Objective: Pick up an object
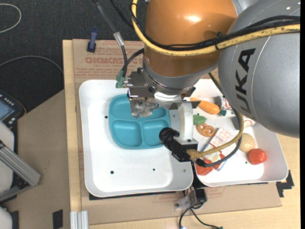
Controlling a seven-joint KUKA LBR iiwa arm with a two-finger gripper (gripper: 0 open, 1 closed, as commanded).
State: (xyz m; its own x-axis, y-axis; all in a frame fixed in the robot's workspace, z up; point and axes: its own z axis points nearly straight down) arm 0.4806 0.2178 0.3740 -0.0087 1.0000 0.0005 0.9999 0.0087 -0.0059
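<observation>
The left bin (95, 142) carries one thing, a blue divided tray (136, 128), and the gripper (141, 109) hangs right over the tray's upper edge, fingertips down near the ridge between its compartments. The arm (190, 37) looms above, orange band filling the top of the view, so the tips are partly shadowed; whether they are spread or pressed together cannot be told from here, and nothing can be seen caught between them.

To do this well, the arm probably needs one finger on either side of a raised wall, the rim or a divider, because the flat compartment floors just below the tips offer nothing to pinch. Squeezing before the tips straddle that wall would likely slide off the smooth plastic. A straight descent, then a firm close, then a slow lift looks safest, as the tray is broad and may tip from an edge grip.

Off to the right of the fingers, the second bin (267, 175) holds smaller pieces: a carrot (208, 107), a pretzel (205, 129), a red tomato (257, 156). They sit well apart from the tips.
</observation>
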